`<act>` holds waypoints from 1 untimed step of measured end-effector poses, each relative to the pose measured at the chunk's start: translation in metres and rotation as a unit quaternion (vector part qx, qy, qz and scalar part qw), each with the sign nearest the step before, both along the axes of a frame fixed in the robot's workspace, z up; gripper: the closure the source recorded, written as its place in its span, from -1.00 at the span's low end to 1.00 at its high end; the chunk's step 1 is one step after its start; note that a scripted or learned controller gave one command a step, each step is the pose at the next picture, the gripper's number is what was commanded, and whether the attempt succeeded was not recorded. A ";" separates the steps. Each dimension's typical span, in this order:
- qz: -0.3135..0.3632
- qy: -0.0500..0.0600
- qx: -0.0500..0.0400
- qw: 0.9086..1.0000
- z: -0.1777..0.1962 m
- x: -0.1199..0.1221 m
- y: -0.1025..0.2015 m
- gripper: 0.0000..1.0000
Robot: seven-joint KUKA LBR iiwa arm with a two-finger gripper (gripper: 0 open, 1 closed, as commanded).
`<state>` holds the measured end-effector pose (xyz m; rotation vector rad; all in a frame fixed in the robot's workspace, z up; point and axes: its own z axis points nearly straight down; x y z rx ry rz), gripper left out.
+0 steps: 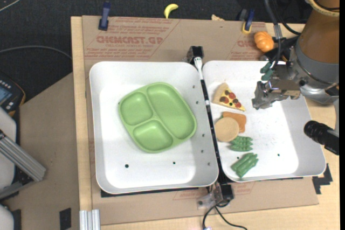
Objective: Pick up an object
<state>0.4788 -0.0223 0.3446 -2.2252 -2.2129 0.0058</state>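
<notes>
Hanging over the right bin (302, 132), the jaws (262, 100) held nothing; whether parted or clenched could not be told. A pizza slice (228, 97) lay just beside them, burger bun (227, 129) and pea pods (244, 163) nearer the front.

A divided plate (157, 116) lies in the left bin (105, 94); the pizza slice (228, 97) lies in the right bin (291, 143).

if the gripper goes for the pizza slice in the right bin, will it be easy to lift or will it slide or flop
The pizza slice looks like a rigid toy, so it probably won't flop. It lies flat on the right bin floor, so a grasp from above may struggle to get under it. On that smooth white surface it would likely slide if nudged, perhaps toward the burger bun nearby.
</notes>
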 end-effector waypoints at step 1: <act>0.003 -0.003 0.000 1.000 0.013 0.001 0.002 1.00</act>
